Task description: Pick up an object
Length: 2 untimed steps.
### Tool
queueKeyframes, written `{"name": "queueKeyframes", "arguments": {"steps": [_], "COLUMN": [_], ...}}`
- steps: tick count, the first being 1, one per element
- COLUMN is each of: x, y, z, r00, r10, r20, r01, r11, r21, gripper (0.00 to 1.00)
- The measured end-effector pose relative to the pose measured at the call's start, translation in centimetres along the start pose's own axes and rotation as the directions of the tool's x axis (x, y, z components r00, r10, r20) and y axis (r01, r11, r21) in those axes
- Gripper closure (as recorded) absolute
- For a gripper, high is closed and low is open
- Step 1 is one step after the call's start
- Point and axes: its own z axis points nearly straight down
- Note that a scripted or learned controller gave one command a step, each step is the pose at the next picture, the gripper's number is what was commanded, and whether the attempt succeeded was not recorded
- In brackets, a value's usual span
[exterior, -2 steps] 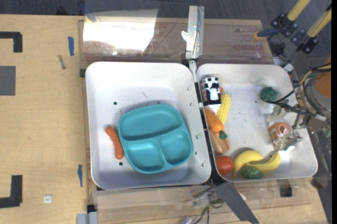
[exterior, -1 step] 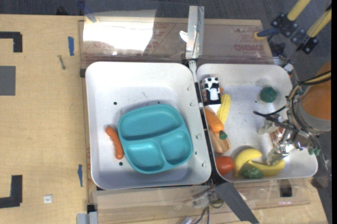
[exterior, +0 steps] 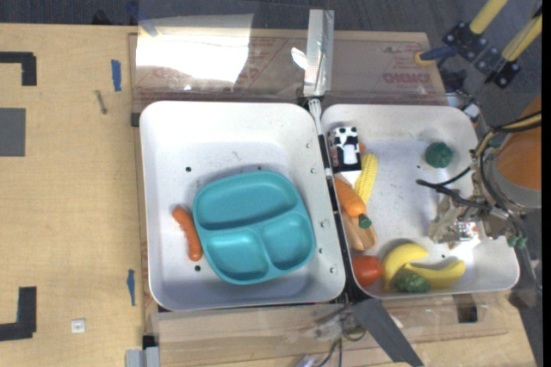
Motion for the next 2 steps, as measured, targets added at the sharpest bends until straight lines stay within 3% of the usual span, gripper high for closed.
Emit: {"name": "queueKeyframes", "arguments": {"steps": [1, 2], "x": [-2.0, -5.9], "y": [-2.7, -1.9], "z": [-17.9, -5.4], "r00": [0.990, 0.963], "r10": [-0.140, -0.267], "r20": [-0.007, -0.033], "r01": [0.140, 0.266], "r11": [0.990, 0.964], "r21": [-0.001, -0.022], "gripper": [1.00, 1.00]}}
